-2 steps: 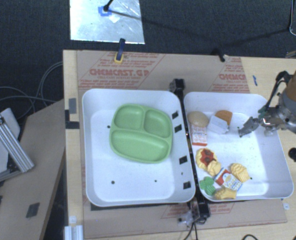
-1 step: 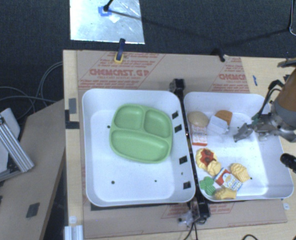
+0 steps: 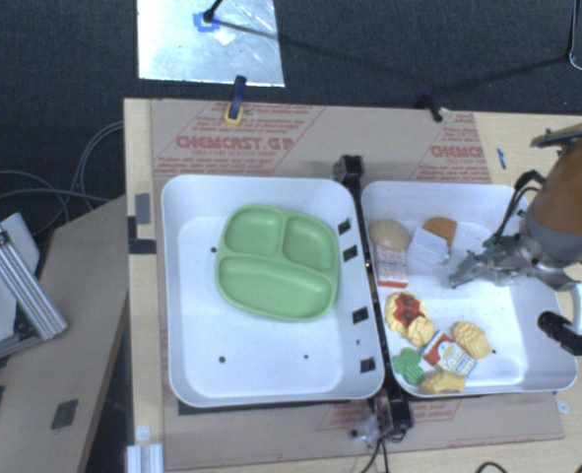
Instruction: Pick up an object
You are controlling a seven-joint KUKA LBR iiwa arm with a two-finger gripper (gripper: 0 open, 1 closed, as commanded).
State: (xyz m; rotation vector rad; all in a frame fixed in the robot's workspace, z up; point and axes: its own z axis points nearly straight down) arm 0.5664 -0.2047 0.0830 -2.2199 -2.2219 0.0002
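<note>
Several small toy food pieces lie in the right white bin [image 3: 542,368]: a tan round bun [image 3: 389,234], an orange-brown roll [image 3: 440,230], a white packet [image 3: 428,251], a red-and-yellow piece [image 3: 406,312], and a yellow, green and red cluster [image 3: 443,355] at the bin's near edge. The metal two-finger gripper [image 3: 465,272] hangs over that bin's middle beside the white packet; whether it is spread or pinching cannot be told. A green three-compartment plastic plate [image 3: 277,262] sits in the left white bin [image 3: 187,294].

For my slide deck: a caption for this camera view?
Gripper over right bin of toy food; green divided plate in left bin.
</note>
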